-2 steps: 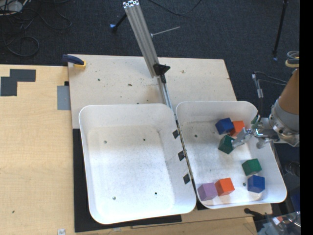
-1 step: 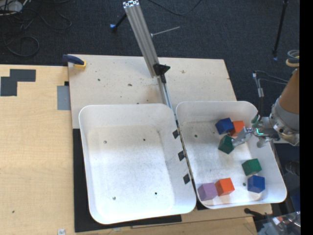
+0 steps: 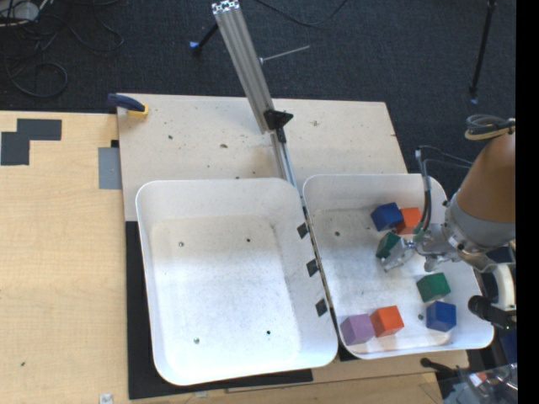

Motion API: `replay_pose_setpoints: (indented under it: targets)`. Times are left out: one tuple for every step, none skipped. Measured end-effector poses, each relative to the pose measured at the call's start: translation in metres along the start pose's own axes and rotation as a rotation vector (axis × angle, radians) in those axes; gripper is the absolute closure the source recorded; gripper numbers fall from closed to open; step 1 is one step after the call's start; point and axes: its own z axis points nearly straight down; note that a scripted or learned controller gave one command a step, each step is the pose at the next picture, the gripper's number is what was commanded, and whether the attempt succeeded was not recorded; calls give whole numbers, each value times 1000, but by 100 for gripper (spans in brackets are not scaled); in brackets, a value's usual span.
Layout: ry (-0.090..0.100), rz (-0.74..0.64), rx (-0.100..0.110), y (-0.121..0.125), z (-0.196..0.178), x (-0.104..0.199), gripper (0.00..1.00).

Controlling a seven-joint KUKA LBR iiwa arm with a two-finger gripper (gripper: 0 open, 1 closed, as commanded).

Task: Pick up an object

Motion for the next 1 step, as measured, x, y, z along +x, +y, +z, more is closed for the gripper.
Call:
replay_pose_setpoints:
  targets:
    - [-2, 3, -8, 1, 49, 0, 0]
